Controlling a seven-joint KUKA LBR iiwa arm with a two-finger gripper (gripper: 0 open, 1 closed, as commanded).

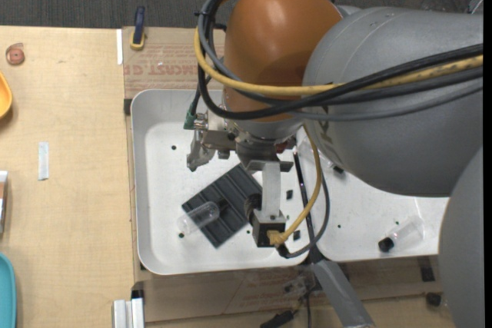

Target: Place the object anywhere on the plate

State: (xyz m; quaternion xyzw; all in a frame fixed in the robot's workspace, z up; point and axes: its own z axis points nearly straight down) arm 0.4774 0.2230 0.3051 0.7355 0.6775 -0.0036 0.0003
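One clear plastic cup (201,214) lies on its side on one black ribbed plate (224,204), in the near left part of the white bin (154,165); it touches the plate, so by position the task looks met. Judging by its look, the cup is light, thin-walled, slick and easily crushed, best taken gently across its rim. Just beyond, the gripper (201,154) hangs beneath the orange wrist; whether it is released or clenched I cannot tell.

White bin (154,242), ribbed black plate (231,200) (clear cup (201,214)), orange-banded grey arm (400,81)
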